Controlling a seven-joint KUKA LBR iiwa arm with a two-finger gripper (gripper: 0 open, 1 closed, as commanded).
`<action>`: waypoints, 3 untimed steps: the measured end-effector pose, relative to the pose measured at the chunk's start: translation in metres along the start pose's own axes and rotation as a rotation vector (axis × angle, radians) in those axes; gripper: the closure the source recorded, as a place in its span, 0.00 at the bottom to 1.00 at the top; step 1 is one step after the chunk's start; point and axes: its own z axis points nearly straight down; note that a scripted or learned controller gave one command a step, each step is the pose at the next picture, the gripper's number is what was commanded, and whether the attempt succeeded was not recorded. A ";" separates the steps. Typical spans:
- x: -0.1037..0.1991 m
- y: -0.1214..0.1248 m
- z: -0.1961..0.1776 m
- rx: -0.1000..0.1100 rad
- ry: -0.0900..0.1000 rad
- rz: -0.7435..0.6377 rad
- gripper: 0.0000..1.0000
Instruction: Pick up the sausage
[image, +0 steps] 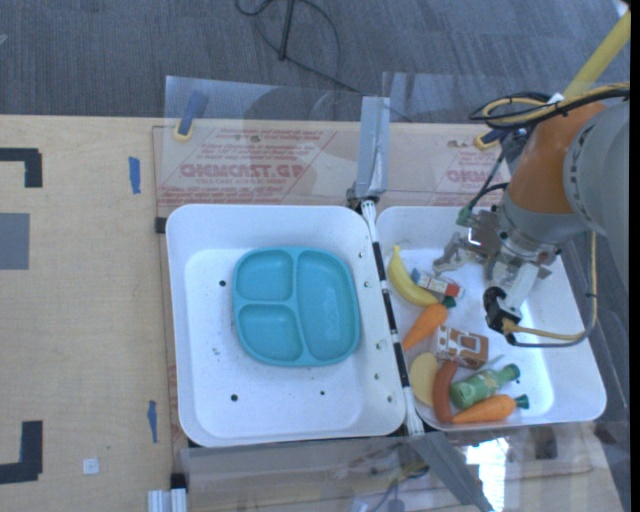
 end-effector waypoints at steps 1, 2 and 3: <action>-0.033 -0.080 0.031 -0.011 0.002 -0.159 0.00; -0.005 0.043 0.034 0.090 -0.011 -0.016 0.00; -0.001 0.043 0.023 0.086 -0.011 -0.020 1.00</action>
